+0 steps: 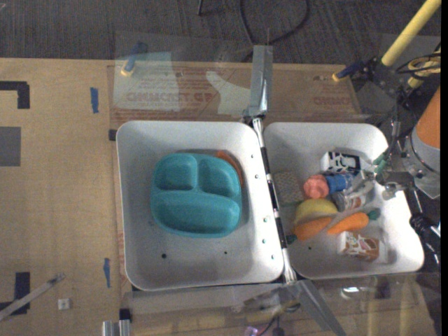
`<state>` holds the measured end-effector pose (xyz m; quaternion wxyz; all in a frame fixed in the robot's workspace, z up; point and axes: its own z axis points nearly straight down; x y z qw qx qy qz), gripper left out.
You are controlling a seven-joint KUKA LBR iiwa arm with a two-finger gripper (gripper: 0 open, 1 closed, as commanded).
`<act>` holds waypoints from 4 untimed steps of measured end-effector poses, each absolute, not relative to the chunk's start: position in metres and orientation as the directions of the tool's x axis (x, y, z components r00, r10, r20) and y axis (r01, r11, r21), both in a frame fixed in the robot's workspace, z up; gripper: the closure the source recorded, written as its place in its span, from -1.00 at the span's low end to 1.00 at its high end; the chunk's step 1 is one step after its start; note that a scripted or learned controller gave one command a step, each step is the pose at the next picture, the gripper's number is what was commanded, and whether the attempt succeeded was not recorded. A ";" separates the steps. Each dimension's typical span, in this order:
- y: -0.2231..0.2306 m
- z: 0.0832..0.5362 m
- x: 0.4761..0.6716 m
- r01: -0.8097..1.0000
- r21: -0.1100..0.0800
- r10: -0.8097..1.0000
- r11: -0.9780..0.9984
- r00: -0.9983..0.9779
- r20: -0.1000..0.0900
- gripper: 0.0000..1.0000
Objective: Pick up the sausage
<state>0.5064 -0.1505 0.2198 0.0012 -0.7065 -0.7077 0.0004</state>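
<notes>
My pincer [378, 180] hangs over the right side of the right bin [406, 257], at the edge of the toy pile. Can't tell how far open it is or whether it has anything, it's too blurry there. The sausage [316, 185] looks like the pinkish piece mid-bin, but honestly it's too small to be sure. It sits just above the yellow lump [315, 208], beside a blue piece [337, 183], with carrots [348, 222] lower down. The left bin [140, 257] holds a teal plate [196, 194].

Teal tray [197, 203], orange carrot [348, 222], white bins [136, 208]
</notes>
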 end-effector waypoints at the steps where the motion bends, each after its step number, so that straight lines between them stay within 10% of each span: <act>1: -0.165 0.270 0.502 0.999 0.001 0.999 -0.052 0.052 -0.001 -1.00; 2: -0.103 0.242 0.583 0.967 0.004 0.967 0.253 -0.253 -0.003 -1.00; 3: -0.098 0.124 0.600 0.913 0.001 0.913 0.408 -0.408 0.000 -1.00; 4: -0.152 0.161 0.668 0.923 0.003 0.923 0.384 -0.384 -0.003 -1.00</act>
